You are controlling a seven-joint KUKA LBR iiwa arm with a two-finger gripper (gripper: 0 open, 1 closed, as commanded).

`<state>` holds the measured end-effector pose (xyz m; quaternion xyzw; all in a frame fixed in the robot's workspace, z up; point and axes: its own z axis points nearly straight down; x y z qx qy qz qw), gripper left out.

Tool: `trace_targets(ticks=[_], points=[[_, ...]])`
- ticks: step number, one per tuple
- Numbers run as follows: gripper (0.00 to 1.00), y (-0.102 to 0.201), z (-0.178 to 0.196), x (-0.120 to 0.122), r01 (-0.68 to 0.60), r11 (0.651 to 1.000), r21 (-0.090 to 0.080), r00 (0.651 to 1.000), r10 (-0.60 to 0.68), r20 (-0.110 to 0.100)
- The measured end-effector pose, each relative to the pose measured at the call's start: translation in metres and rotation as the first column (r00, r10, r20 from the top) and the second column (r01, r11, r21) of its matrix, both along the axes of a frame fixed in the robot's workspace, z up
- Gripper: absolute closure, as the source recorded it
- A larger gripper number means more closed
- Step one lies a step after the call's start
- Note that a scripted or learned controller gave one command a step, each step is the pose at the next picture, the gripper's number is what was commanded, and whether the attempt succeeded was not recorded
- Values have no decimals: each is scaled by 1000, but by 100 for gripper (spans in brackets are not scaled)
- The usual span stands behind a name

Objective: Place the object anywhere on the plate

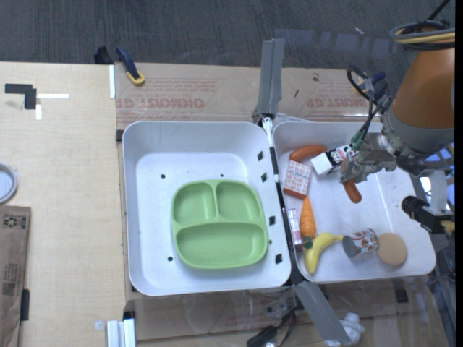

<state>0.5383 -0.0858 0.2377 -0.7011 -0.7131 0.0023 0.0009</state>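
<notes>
The arm [427, 85] is bulky and rounded, with a broad orange band above a grey wrist section. A yellowish ring edged in black circles the top of the orange part. Thin black cables [370, 96] loop loose beside the wrist and run down toward the gripper [353, 173], which is a small grey metal block with darker fittings just above its jaws. Behind the jaws, a black knob-like part [423, 214] sticks out from the arm's lower side.
</notes>
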Motion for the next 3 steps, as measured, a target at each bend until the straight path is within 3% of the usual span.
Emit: trace_targets(ticks=[1, 2, 3], points=[[100, 66, -15, -9, -185, 983, 2, 983, 185, -1], [100, 162, -4, -8, -176, 984, 0, 984, 176, -1], [0, 162, -4, -8, -176, 984, 0, 984, 176, -1]])
